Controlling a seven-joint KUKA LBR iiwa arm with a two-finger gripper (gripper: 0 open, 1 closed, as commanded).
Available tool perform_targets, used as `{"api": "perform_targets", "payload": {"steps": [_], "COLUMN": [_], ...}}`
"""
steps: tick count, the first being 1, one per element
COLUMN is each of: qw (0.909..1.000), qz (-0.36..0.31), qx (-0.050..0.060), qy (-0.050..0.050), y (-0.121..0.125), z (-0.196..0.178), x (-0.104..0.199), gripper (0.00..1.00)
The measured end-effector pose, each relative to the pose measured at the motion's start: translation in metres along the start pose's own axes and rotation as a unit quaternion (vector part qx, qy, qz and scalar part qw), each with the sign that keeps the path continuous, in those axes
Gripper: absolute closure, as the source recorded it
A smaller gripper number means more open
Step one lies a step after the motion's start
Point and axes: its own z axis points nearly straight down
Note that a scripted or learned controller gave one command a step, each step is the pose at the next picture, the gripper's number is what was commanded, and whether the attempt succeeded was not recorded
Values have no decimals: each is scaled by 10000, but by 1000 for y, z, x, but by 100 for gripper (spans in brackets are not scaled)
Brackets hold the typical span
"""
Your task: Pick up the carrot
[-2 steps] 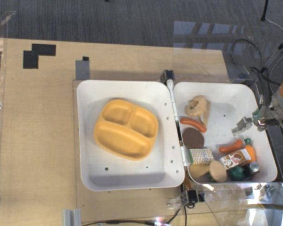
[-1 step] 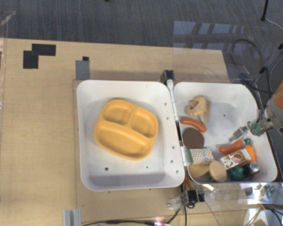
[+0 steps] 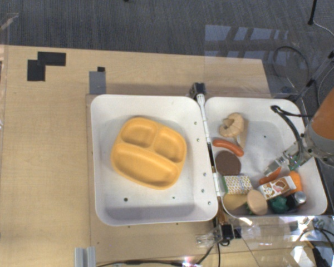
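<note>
The carrot [image 3: 269, 177] is a small orange piece in the right bin [image 3: 261, 111], lying slantwise just above a white-labelled orange carton [image 3: 281, 187]. My gripper [image 3: 278, 164] reaches in from the right and is low over the carrot's upper end, right against it or just above it. The gripper's metal tip hides part of the carrot. The orange-banded wrist [image 3: 327, 125] hangs over the bin's right wall.
The right bin also holds a bread piece [image 3: 232, 125], a red sausage [image 3: 228, 146], a brown disc [image 3: 227, 162], a green patterned block [image 3: 237, 183], a tan cylinder [image 3: 256, 202] and a green item [image 3: 279, 204]. A yellow divided plate [image 3: 148, 152] lies in the left bin [image 3: 103, 166].
</note>
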Motion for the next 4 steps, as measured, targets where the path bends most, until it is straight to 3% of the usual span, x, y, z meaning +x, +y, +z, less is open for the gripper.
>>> {"api": "perform_targets", "payload": {"steps": [1,2,3,4], "qw": [9986,9933,9511,8695], "qz": [521,-1156,-3089,-4940], "qx": [-3,-7,-18,-25], "qy": [-4,-7,-37,-46], "y": [13,-1,17,17], "z": [15,-1,14,14], "x": [-10,0,-12,-10], "gripper": [0,0,0,0]}}
